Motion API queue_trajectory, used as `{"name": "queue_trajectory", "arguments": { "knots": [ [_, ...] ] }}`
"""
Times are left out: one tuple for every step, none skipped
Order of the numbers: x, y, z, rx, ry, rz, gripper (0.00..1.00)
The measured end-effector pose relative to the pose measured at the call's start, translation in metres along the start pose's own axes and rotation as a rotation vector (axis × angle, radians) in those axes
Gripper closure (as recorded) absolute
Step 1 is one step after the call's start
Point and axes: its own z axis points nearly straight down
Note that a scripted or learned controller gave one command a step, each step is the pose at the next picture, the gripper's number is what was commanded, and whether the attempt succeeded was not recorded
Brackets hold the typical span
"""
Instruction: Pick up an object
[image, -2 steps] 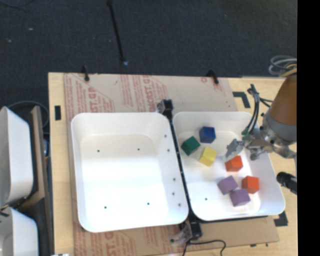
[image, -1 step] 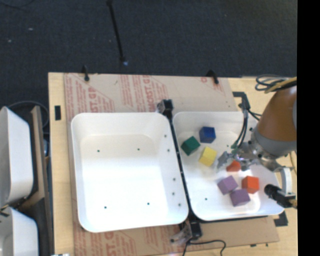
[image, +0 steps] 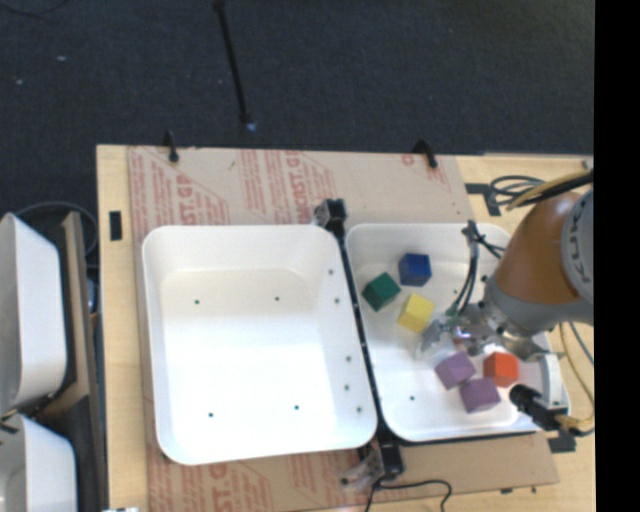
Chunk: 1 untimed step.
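From the overhead camera I have the arm (image: 545, 265) reaching in over the right bin (image: 372, 240), its orange band hanging above that bin's right wall, and the jaws (image: 452, 335) are low among the blocks near the middle of the bin's right half. All six candidates sit in this bin: a blue cube (image: 415, 268) toward the far wall, a green cube (image: 380, 291) just beside it nearer the shared divider, a yellow cube (image: 416, 313) close in front of those two, then two purple cubes (image: 455, 369) (image: 479, 394) and an orange cube (image: 502, 369) bunched toward the near right corner. The left bin (image: 190, 250) is the drop side, I judge, which is why everything to be picked lies on the right. The jaws sit between the yellow cube and the upper purple cube, near both; I cannot tell whether they are spread or pressed together, the metal there is a blur, and I see no block between them. My reading is that the program has come down for one of those two neighbours. The tight cluster is the risk: a finger landing on a block's top, or nudging the purple pair against the orange one, would spoil the try. Nothing is lifted yet, as far as I can see.
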Motion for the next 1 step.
{"name": "queue_trajectory", "arguments": {
  "knots": [
    [-0.0009,0.0016,-0.0131,-0.006,-0.001,0.001,1.00]
  ]
}}
